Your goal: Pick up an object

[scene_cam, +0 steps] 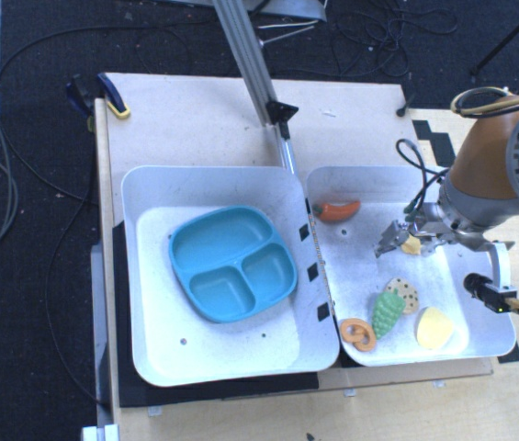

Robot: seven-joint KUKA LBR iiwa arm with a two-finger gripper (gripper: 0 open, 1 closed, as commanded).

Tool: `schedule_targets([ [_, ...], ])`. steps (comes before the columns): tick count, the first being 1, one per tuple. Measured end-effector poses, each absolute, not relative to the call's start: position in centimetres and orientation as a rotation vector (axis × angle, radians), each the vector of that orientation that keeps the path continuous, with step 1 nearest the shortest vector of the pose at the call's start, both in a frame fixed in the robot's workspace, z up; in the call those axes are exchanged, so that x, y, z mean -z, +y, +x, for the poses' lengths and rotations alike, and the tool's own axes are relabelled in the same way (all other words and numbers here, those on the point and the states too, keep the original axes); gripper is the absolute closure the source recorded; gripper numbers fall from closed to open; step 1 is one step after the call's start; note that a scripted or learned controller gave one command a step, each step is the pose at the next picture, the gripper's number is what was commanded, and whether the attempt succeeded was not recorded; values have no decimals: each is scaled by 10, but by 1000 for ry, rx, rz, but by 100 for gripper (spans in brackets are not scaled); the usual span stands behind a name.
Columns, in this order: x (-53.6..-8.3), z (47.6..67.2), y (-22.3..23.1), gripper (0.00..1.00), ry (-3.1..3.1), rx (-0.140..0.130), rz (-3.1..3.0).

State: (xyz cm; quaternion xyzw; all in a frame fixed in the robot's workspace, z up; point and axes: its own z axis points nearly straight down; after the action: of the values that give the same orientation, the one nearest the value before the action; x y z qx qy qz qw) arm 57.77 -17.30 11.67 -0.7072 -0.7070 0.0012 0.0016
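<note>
the arm is reaching into the right bin (479, 343) from the right, and the hand (399, 241) is hanging low over the bin's middle, close to a small pale yellow piece (412, 245) that is lying just beside its tip. whether the fingers are released or clenched is something i cannot tell here, since the metal parts are blurring together, and nothing is showing plainly between them, so i am not counting anything as held.

to do this step well, the hand is probably needing to centre itself over that pale piece, settle squarely down to the bin floor, and close only once the piece is sitting between the fingers. a small, flat thing like this looks likely to be slipping away sideways if the fingers are landing off-centre.

other candidates are lying in the same bin: an orange-red carrot-like toy (337, 210) near the far left corner, well apart from the hand; a green knobbly toy (388, 312) with a spotted cookie-like piece (405, 294) touching its upper end; a brown pretzel (357, 334) by the near left wall; and a yellow lemon-like lump (434, 329) near the front.

the left bin (149, 338) is carrying a blue divided plate (231, 263), well apart from the work. a slanted metal pole (245, 49) is crossing the desk (195, 122) above the bins, away from the hand. the bin's wall and the arm's own cables (417, 168) are the closest hindrances.
</note>
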Motion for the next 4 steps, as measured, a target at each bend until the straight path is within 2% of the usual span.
schedule_targets([
  [1, -92, 578, -173, 0, -2222, -1, -2223],
  [2, -105, 580, -174, 100, -2226, 3, -2227],
  [4, -195, 589, -179, 100, -2228, 5, -2224],
])
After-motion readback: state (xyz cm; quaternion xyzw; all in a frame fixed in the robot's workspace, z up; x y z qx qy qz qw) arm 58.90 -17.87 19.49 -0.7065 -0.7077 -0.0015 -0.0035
